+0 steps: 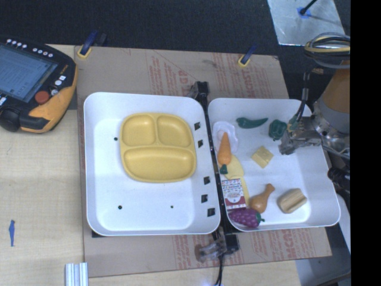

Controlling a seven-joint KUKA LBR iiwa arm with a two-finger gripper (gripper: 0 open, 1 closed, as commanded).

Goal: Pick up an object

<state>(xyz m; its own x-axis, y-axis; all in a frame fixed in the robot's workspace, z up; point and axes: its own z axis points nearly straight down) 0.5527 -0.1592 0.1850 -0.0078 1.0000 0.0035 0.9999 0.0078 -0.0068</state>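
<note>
Gripper [292, 140] sits just right of the green broccoli [277, 128], nearly touching; can't tell its state, so you'd shift left.

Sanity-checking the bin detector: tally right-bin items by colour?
Green: 2, pepper and broccoli
Orange: 1, carrot
Yellow: 1, cheese wedge
Brown/tan: 2, drumstick and bread roll
Purple: 1, grapes
Red/white: 1, bottle
Total: 8

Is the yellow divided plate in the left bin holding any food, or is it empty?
Empty. The yellow divided plate shows three bare compartments. It lies flat in the left bin. The toy foods, such as the carrot, lie in the right bin.
</note>
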